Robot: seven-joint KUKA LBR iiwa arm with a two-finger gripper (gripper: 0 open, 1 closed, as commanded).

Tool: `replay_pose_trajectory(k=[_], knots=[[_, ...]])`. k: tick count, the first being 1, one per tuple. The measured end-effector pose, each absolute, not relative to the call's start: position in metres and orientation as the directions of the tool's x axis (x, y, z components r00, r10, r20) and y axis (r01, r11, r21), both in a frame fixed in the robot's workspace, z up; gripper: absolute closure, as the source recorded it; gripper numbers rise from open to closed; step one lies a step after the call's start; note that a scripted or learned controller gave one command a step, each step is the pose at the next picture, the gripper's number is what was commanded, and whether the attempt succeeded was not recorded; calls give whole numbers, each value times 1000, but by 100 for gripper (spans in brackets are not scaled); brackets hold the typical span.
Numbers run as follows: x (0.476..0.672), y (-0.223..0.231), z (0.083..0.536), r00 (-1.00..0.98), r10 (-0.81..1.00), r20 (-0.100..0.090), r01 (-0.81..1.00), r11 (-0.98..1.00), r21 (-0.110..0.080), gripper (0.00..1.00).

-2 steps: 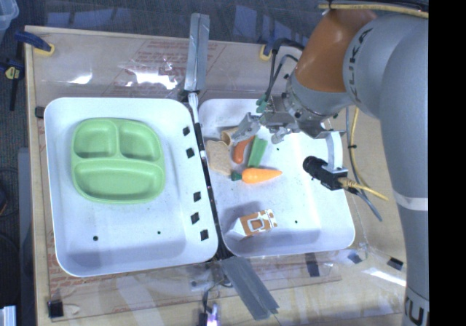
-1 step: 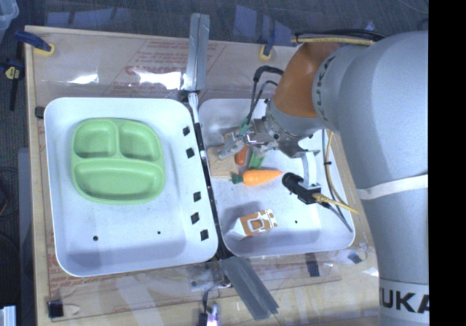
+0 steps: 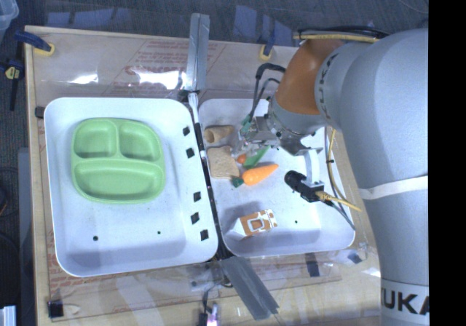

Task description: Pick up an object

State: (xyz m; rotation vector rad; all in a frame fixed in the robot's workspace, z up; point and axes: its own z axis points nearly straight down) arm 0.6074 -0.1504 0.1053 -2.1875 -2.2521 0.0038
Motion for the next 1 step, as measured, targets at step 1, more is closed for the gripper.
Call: replay_pose_trajectory(k=[1], knots=[[657, -86, 277, -156, 988, -1, 988, 156, 0, 100]])
